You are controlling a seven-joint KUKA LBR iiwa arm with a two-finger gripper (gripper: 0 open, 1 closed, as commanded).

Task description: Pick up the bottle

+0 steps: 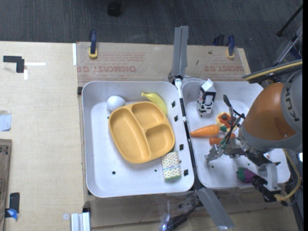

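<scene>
In the right bin (204, 174), the gripper (215, 154) hangs low with fingers parted, holding nothing. Just right of it lies the green and purple bottle (245, 175). Farther back lie a carrot (206, 131) and a milk carton (206, 98).

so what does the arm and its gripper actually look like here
The arm is a rounded grey body with a broad glossy orange band above the wrist and part of a dark letter on its grey shell. Below it sits a darker grey wrist block. The two-finger gripper is slim, dark metal. A black cable with a yellowish section loops near the wrist.
</scene>
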